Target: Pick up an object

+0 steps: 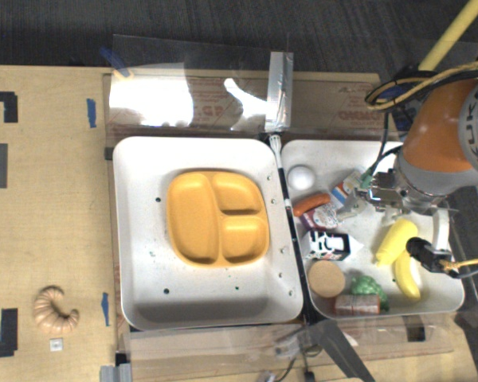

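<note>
Gripper point(376, 191) poised over the right bin point(342, 153); how far open it is cannot be told from this angle, and no object is visibly in its grasp. Nearest candidate: a smooth, curved yellow banana point(392, 243), just toward the bench's front edge, with its long axis slanting toward the bin's near right corner. Also present: a white ball point(301, 177) and a flat, cork-brown disc point(327, 278).

A coiled, croissant-like toy point(56, 309) lies near the lower left corner of the tan surface point(48, 213), well apart from the left bin point(139, 213), which holds a yellow divided plate point(191, 213). Silver tape point(280, 90) runs behind the bins.
</note>
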